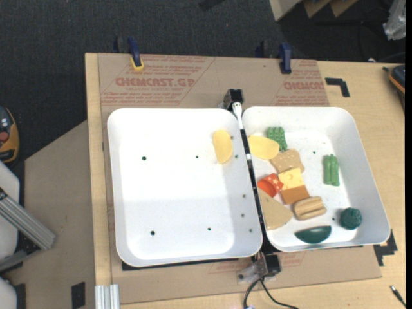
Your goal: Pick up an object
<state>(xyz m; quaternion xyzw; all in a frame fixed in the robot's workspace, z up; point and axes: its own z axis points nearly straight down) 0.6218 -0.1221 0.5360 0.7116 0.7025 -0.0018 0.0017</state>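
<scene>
A pale yellow oval piece (223,146) lies alone in the left bin (129,172), near its right wall, long axis running roughly up-down in the view; the right bin (360,140) holds the crowd (toy foods, clustered leftward); the end effector's state I cannot tell.

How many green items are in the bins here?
4, all in the right bin: one at top centre, one near the right wall, two by the bottom-right corner.
</scene>
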